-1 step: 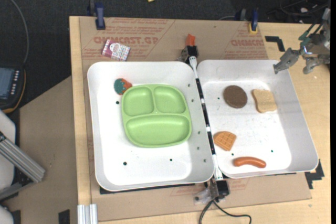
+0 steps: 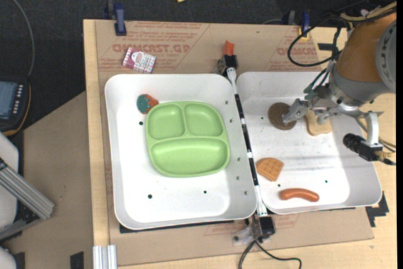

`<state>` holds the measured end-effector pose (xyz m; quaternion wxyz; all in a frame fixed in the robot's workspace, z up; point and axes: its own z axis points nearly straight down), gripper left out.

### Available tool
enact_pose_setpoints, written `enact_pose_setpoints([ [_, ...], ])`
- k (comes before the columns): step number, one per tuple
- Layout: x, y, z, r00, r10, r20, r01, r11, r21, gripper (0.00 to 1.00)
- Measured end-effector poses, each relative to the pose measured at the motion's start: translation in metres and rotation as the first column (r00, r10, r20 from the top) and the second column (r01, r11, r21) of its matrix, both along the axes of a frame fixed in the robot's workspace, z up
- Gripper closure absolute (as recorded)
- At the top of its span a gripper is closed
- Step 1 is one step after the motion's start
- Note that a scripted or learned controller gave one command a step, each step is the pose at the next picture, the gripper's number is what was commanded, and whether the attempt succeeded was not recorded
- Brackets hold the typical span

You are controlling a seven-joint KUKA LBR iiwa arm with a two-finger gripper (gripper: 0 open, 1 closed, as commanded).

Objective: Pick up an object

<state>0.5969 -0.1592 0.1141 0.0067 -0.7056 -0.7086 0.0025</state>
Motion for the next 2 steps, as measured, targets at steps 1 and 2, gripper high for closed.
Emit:
enact_pose_setpoints([
  [1, 0.021, 0.054, -0.032, 1.0, 0.001, 0.01, -0.001, 1.0, -0.003, 0.0],
  [2, 0.021, 0.05, -0.019, 1.0, -0.004, 0.015, 0.004, 1.0, -0.006, 1.0],
])
